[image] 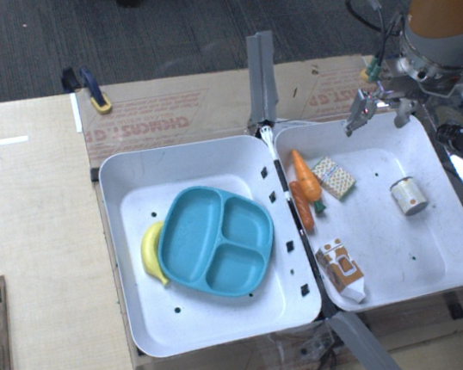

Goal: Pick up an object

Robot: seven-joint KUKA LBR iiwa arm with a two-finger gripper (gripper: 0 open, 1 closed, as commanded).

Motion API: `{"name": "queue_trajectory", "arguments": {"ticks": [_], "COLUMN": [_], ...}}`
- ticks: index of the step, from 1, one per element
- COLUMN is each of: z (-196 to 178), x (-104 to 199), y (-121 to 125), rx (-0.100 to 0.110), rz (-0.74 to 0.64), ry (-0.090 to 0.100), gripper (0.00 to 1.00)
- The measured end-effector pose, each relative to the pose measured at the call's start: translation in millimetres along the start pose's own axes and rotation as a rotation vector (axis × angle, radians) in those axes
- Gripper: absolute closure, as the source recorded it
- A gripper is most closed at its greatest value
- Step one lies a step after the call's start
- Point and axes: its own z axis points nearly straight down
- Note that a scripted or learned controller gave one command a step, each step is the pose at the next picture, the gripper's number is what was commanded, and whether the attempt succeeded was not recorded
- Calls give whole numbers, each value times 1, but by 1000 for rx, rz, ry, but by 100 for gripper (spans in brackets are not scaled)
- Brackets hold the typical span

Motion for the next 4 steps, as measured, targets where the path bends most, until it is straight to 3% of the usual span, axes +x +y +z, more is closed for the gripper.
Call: {"name": "queue_trajectory", "arguments": {"ticks": [1, 2, 3, 4], "z": [155, 181, 174, 53], "x": [-14, 2, 1, 44], "y": [-52, 23, 23, 26], "rx": [0, -4, -3, -4], "rz": [-104, -207, -204, -142], "ry": [1, 0, 0, -1], "gripper": [0, 0, 100, 100]}}
